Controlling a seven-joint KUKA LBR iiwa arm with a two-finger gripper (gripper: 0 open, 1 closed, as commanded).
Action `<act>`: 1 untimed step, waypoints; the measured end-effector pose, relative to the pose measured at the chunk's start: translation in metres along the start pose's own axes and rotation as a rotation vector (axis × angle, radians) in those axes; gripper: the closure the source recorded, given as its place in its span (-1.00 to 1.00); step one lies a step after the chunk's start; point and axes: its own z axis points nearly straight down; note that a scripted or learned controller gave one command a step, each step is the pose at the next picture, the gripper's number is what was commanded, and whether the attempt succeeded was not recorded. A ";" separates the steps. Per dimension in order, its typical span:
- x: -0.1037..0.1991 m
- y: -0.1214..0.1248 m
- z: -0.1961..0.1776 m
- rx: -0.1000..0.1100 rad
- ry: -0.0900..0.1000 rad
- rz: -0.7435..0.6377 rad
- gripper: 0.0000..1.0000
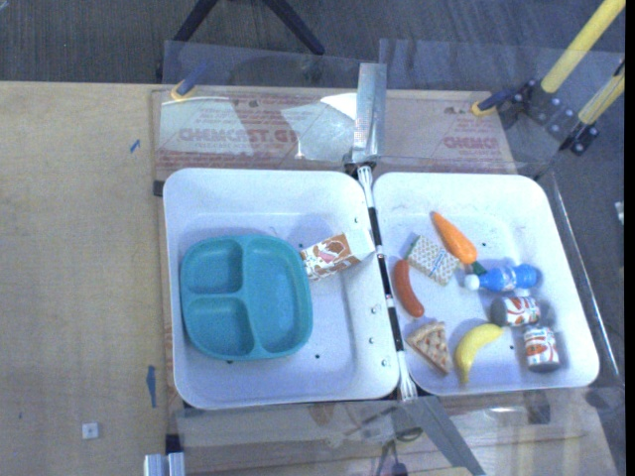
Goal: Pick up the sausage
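Note:
The sausage (407, 287) is a short red-brown link lying in the right bin (516, 198) near its left wall, running top to bottom. A checkered cracker packet (433, 259) lies just to its right and a pizza slice (431, 345) sits below it. Nothing rests on the sausage.
The right bin also holds a carrot (453, 236), a blue bottle (505, 278), two small cans (517, 310) (540, 347) and a banana (475, 346). In the left bin (198, 198) are a teal divided plate (244, 297) and a brown snack box (329, 256). Yellow bars (591, 30) stand at the back right.

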 end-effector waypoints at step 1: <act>-0.019 0.001 -0.001 -0.003 -0.001 -0.434 1.00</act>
